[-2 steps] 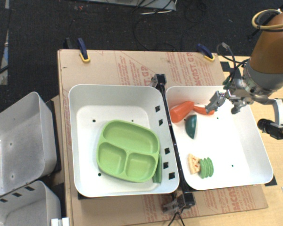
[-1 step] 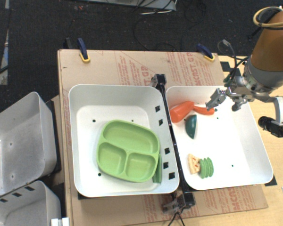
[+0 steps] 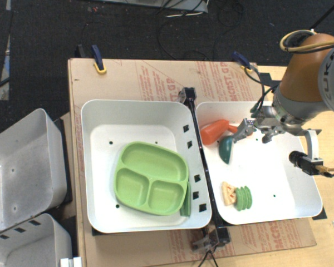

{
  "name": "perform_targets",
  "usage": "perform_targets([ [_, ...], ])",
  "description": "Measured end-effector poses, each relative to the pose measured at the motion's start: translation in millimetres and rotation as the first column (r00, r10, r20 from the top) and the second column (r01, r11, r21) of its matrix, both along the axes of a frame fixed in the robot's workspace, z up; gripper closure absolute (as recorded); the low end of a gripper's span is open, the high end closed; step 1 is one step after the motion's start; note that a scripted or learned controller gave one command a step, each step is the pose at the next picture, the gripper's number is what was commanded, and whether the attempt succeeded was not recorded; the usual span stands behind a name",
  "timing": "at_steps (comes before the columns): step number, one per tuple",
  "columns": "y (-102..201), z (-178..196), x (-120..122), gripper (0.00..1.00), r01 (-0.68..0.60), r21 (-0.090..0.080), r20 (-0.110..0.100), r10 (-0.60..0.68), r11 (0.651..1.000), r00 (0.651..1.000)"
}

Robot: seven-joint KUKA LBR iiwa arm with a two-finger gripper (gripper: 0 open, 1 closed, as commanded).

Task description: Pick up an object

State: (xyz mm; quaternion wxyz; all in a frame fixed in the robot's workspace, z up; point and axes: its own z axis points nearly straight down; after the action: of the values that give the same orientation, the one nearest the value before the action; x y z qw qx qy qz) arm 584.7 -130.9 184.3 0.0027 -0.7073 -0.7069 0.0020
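While the gripper [image 3: 246, 130] hovers over the right bin [image 3: 300, 202], finger state indiscernible, an orange carrot-like toy [image 3: 214, 131] lies just left, touching a teal piece [image 3: 226, 149].

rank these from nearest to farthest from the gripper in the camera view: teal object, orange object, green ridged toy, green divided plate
Measured from the gripper:
1. Teal object, right bin, just below-left of the gripper.
2. Orange object, right bin, to the gripper's left near the divider; close to the teal one, though slightly farther.
3. Green ridged toy, right bin, near the front edge.
4. Green divided plate, left bin.
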Motion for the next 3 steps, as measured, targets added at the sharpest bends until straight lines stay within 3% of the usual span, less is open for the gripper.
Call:
perform_targets([
  [2,4,-95,-11,0.00,0.001,0.000,0.001,-0.001,1.000,1.000],
  [3,4,-82,-10,1.00,0.002,-0.001,0.008,-0.002,1.000,1.000],
])
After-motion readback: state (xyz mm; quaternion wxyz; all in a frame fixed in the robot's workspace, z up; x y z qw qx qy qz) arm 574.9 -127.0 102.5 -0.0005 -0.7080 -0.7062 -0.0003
